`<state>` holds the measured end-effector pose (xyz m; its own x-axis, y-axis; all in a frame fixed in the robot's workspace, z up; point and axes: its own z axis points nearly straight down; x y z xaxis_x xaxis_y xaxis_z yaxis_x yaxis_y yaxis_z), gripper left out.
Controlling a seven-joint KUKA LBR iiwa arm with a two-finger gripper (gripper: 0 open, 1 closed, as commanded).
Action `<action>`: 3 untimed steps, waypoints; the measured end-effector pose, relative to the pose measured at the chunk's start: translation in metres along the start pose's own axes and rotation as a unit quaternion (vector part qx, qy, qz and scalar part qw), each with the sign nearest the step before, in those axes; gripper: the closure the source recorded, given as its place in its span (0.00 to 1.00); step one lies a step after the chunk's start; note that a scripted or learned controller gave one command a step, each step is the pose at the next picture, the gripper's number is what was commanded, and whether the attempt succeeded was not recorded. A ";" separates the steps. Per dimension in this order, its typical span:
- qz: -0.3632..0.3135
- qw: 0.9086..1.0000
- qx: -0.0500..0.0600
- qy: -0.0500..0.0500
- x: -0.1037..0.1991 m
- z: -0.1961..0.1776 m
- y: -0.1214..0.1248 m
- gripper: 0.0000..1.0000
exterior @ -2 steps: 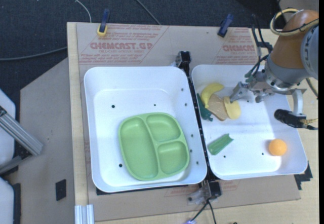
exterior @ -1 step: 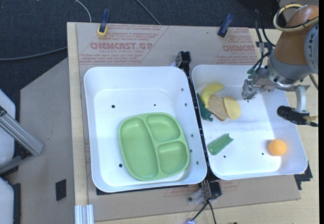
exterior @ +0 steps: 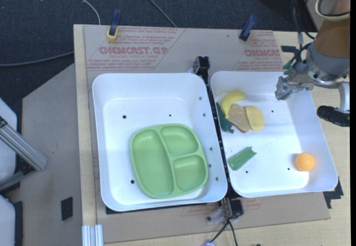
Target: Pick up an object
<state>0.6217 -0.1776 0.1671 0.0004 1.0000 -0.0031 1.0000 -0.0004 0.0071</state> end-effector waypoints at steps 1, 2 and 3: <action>-0.001 1.000 -0.001 0.000 -0.001 -0.054 0.002 1.00; -0.002 1.000 0.005 0.003 0.041 -0.056 -0.008 1.00; -0.003 1.000 0.006 0.003 0.092 -0.047 -0.016 1.00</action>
